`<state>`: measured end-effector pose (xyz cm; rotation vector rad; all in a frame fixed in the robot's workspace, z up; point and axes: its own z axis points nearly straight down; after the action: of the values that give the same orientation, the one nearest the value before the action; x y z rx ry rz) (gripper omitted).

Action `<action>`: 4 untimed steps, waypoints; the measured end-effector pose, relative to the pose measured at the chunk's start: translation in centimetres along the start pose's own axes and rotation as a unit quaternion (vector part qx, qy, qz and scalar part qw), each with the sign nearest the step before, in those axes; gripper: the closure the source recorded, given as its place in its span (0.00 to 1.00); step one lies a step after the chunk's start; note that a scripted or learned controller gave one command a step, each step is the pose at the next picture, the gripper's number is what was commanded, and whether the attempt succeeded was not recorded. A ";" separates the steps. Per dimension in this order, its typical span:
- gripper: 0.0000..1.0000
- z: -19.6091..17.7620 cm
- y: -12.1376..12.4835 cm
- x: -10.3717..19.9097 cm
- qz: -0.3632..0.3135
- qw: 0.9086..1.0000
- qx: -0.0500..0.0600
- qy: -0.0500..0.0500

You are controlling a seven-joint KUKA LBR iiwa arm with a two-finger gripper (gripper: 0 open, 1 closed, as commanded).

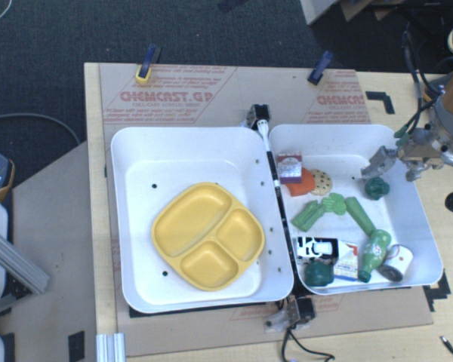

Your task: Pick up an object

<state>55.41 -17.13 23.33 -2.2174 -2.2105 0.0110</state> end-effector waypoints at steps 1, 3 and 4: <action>0.00 -0.7 0.3 0.0 -0.002 1.000 -0.006 -0.001; 0.00 9.6 1.4 -0.4 -0.002 1.000 -0.004 0.000; 0.00 14.8 1.5 -0.3 -0.001 1.000 -0.005 0.000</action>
<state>56.76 -17.39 8.52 -2.2208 -2.2183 0.0000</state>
